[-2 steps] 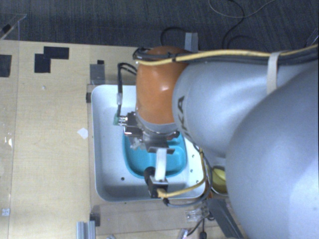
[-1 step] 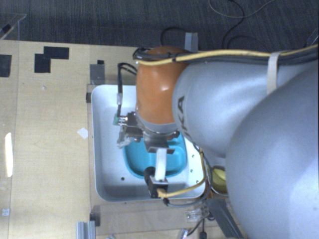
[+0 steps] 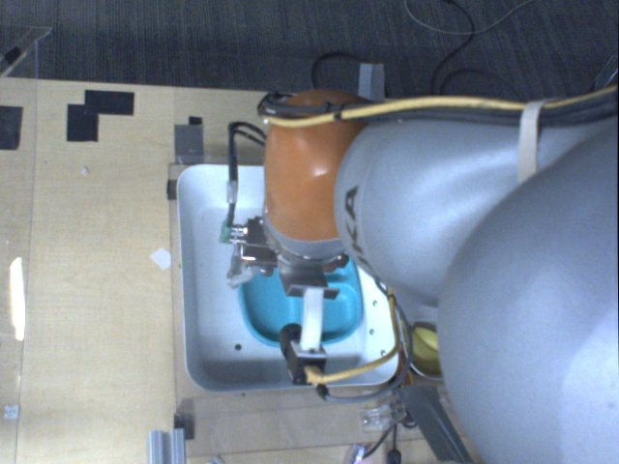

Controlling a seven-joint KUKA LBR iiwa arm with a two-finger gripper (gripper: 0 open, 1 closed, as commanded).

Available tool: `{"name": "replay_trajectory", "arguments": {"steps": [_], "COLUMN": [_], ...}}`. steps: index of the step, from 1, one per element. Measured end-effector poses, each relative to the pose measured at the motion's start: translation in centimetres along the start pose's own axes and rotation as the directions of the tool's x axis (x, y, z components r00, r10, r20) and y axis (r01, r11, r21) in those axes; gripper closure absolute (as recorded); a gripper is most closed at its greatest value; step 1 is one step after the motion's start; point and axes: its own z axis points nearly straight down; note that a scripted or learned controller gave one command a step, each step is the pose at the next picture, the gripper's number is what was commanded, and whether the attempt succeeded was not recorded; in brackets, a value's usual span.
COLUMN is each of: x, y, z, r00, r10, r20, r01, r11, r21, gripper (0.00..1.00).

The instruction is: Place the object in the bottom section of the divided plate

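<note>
Camera view looks down on the claw (image 3: 282,271), low over the blue plate (image 3: 256,315) and mostly hidden under the orange wrist; whether it is released or clenched, I cannot tell. The plate lies in the white bin (image 3: 193,259) on the counter (image 3: 97,278). Where the object is I cannot tell either: the wrist covers the plate's middle, and its near edge looks bare. I judge the placing close but unconfirmed, with release and retreat left

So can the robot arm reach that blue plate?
Probably yes. The gripper hangs right above the blue plate in the white bin, and nothing seems to sit between them, though the arm hides part of it.
</note>
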Motion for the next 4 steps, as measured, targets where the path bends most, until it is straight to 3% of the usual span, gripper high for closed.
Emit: {"name": "replay_trajectory", "arguments": {"steps": [1, 2, 3, 4], "x": [-2.6, -2.5, -2.5, -2.5], "y": [6.7, 6.7, 6.7, 6.7], "z": [-2.8, -3.6, -3.6, -4.4], "r00": [0.998, 0.998, 0.998, 0.997], "r10": [-0.061, -0.068, -0.069, -0.075], "r20": [0.000, 0.002, 0.003, 0.005], "r01": [0.061, 0.068, 0.069, 0.075], "r11": [0.998, 0.998, 0.998, 0.997], "r21": [-0.002, 0.000, 0.000, 0.001], "gripper": [0.00, 1.00, 0.00, 1.00]}}
